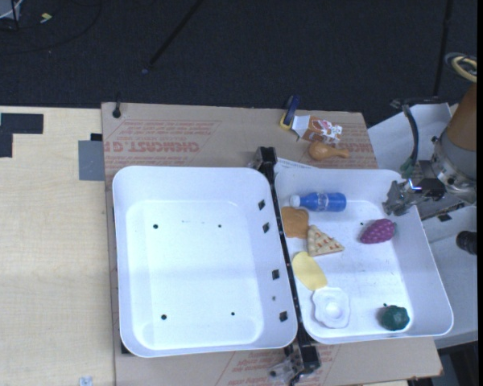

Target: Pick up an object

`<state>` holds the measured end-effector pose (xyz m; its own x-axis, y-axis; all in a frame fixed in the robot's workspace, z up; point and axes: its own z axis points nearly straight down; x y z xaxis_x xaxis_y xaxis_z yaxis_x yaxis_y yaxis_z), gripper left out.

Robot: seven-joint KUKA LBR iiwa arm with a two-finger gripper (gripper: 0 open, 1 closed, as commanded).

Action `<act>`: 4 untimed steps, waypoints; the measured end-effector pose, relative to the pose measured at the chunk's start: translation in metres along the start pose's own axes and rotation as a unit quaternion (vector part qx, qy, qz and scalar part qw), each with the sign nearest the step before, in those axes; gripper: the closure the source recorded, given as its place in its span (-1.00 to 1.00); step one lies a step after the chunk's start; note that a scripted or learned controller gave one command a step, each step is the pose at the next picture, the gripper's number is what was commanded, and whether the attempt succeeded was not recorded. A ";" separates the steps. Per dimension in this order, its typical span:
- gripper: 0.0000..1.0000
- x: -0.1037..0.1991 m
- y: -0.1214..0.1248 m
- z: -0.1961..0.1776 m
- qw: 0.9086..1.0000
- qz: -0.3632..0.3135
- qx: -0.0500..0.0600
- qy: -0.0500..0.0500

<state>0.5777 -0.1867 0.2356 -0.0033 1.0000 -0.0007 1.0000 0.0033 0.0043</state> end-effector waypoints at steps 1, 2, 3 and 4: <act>1.00 -0.028 -0.075 0.061 1.000 0.004 0.008 0.002; 1.00 -0.025 -0.105 0.099 1.000 0.002 0.006 0.002; 1.00 0.064 -0.046 0.047 1.000 -0.003 0.000 0.001; 1.00 0.039 -0.096 0.106 1.000 0.003 0.008 0.001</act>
<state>0.4816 -0.1477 0.1287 0.0035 1.0000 0.0022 0.9999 -0.0035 -0.0107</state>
